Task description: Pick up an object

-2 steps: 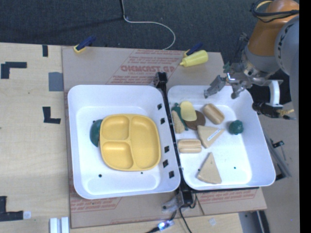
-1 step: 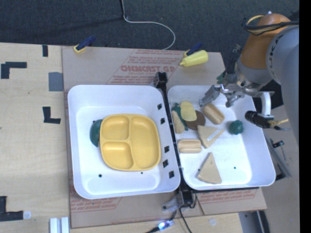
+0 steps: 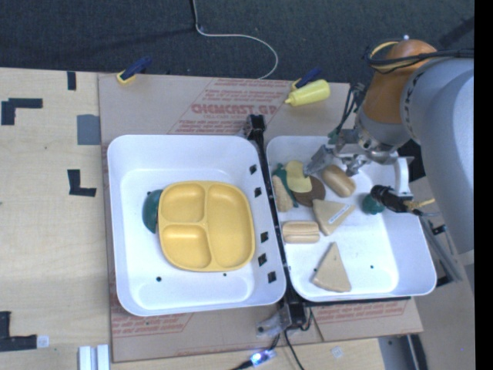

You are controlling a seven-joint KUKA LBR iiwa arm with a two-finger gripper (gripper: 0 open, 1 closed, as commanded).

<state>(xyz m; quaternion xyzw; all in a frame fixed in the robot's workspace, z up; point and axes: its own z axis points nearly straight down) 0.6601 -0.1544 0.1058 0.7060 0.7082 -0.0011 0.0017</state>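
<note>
White plastic right bin is taking the arm, which is reaching in from the right with the tool hanging over the bin's upper-left part. Can't tell the tool's grip state, the wrist hardware is masking it.

Directly under and just left of the tool, a tight cluster is sitting: a tan bread-roll piece right below it, a dark brown piece beside that, a pale yellow-green item further left, and a beige stick-like piece lying against the bin's left wall. These are touching or overlapping each other, so nothing there is standing clear.

Below the tool, a tan wedge is lying next to a hot-dog bun shape. Further below, well apart from the cluster, a second tan wedge is lying alone on bare bin floor.

To the tool's right, a small dark green item is sitting by a black fitting on the arm.

Well to the left, the left bin is holding a yellow divided plate covering most of a teal item.

Above and left of the tool, outside the bins, a yellow clamp is gripping the cardboard sheet on the worktop.
</note>
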